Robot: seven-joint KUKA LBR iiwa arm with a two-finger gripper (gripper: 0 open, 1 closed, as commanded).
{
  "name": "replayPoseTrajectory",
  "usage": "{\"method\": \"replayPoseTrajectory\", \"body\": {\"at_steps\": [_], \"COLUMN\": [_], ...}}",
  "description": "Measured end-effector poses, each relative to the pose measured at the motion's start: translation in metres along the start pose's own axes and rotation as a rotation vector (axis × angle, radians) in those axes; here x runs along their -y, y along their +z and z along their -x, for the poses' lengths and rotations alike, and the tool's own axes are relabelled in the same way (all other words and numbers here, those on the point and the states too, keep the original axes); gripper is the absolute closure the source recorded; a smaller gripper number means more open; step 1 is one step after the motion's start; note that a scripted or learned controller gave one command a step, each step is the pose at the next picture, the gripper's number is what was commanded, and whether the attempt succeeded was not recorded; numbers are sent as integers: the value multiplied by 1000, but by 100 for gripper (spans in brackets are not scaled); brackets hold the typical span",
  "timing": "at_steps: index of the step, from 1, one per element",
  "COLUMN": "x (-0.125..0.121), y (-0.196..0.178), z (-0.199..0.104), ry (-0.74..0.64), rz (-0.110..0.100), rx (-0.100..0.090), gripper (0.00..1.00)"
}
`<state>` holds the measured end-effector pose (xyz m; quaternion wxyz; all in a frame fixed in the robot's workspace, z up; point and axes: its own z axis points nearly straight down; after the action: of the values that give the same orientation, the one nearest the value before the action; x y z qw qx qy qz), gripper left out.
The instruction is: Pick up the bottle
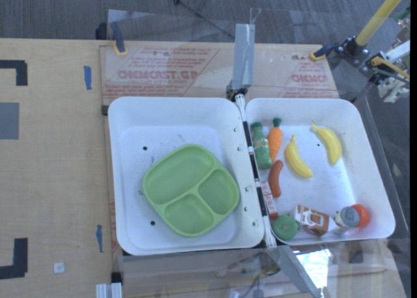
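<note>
A small green bottle [262,147] with an orange cap lies along the left wall of the right bin [365,130], next to an orange carrot [276,140]. A second, clear bottle [350,217] with an orange-red cap lies on its side in the same bin's front right corner. Nothing touches either bottle from above.
The right bin also holds two yellow bananas [298,160] [329,141], a reddish sausage [275,178], a green round fruit [285,227] and a small brown carton [313,220]. A green divided plate [191,190] lies in the left bin [130,120]. A yellow bar and clamp [371,29] stand beyond the back right corner.
</note>
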<state>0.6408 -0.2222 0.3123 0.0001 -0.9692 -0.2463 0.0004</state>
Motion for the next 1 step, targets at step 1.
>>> {"method": "replayPoseTrajectory", "body": {"at_steps": [1], "x": [39], "y": [-123], "z": [-30], "ry": [17], "rz": [0], "rx": [0], "gripper": [100]}}
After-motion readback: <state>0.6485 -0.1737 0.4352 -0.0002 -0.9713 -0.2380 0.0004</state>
